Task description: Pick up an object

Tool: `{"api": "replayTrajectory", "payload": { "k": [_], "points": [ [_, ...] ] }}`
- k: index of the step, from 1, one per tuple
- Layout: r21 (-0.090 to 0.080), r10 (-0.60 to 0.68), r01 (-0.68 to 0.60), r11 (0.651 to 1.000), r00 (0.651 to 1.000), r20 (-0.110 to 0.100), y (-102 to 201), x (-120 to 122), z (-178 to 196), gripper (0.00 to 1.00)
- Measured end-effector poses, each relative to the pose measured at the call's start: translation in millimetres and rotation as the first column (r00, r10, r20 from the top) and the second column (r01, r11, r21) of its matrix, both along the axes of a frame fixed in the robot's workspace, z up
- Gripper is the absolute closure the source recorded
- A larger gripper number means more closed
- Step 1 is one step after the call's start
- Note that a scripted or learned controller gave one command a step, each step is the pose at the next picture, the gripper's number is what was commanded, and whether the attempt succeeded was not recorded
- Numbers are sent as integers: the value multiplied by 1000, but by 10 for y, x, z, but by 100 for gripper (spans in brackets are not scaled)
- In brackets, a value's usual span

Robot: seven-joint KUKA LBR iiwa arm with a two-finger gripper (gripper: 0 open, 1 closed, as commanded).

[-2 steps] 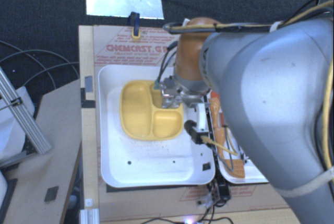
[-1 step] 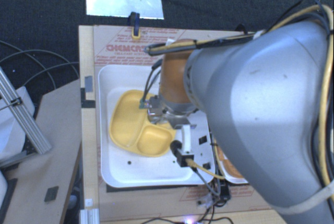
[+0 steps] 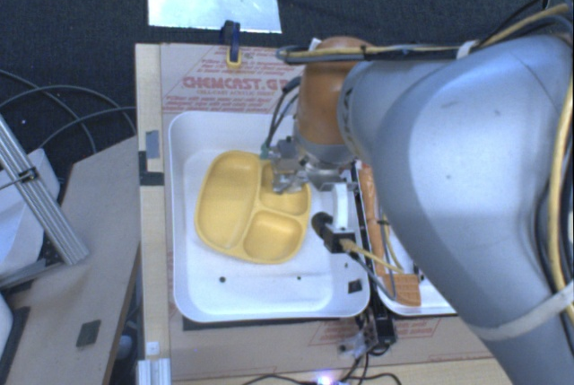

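A yellow plate (image 3: pixel 240 205) with three compartments lies in the left white bin (image 3: pixel 260 298), towards its back. My gripper (image 3: pixel 285 180) hangs low over the plate's right rim, where the dividing ridges meet. The grey arm with its orange band (image 3: pixel 321 109) comes in from the right and hides the plate's far right edge.
The arm covers most of the right bin (image 3: pixel 429 307). A brown, ridged strip (image 3: pixel 395 271) shows along that bin's left side. A small dark square (image 3: pixel 352 286) sits at the left bin's front right corner. A cardboard sheet (image 3: pixel 224 87) lies behind the bins.
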State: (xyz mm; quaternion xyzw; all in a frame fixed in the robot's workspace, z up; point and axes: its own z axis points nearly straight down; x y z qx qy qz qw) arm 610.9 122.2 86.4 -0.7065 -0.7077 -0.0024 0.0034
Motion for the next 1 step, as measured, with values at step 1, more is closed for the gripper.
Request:
{"api": "replayTrajectory", "payload": {
  "k": [1],
  "points": [
    [-7, -2, 2, 1000, 1000, -3, -51, -1141, 487, 100]
  ]
}}
